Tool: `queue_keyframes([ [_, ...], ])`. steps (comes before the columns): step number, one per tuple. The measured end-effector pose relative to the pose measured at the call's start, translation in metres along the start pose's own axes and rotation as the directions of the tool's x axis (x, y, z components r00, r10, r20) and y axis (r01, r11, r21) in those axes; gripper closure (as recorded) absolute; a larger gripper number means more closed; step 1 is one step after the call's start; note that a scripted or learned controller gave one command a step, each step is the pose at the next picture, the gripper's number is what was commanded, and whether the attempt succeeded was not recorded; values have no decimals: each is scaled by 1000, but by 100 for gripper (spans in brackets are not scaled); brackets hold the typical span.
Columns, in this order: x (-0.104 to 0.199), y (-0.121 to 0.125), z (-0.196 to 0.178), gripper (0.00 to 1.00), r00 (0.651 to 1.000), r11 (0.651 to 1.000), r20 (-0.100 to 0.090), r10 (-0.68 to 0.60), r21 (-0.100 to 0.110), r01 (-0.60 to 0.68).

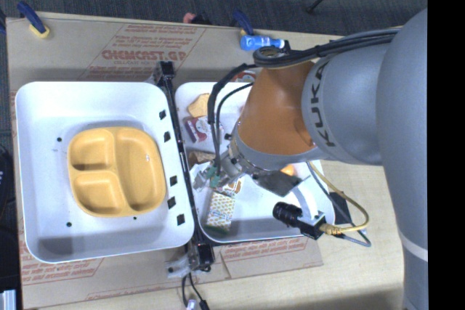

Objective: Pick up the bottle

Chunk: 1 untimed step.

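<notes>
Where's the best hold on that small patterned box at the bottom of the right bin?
Probably across its narrow width, coming from straight above: the box lies flat, long and slim, and the bin wall close beside it leaves little room for a sideways approach.

Colours on my feed

I'm seeing a yellow divided tray (116, 170) sitting in the white left bin (36, 156), a patterned green-and-white packet (221, 211) lying in the white right bin (254, 229), and the arm (363, 105) showing grey with its orange band (280, 109).
</notes>
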<state>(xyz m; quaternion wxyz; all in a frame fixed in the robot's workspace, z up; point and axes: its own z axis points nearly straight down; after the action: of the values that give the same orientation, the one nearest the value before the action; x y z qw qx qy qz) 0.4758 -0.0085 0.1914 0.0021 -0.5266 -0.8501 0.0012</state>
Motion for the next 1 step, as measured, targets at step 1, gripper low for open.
queue_keyframes([
  [1, 47, 24, -33, 100, 988, 988, 2, -156, -3, 156],
])
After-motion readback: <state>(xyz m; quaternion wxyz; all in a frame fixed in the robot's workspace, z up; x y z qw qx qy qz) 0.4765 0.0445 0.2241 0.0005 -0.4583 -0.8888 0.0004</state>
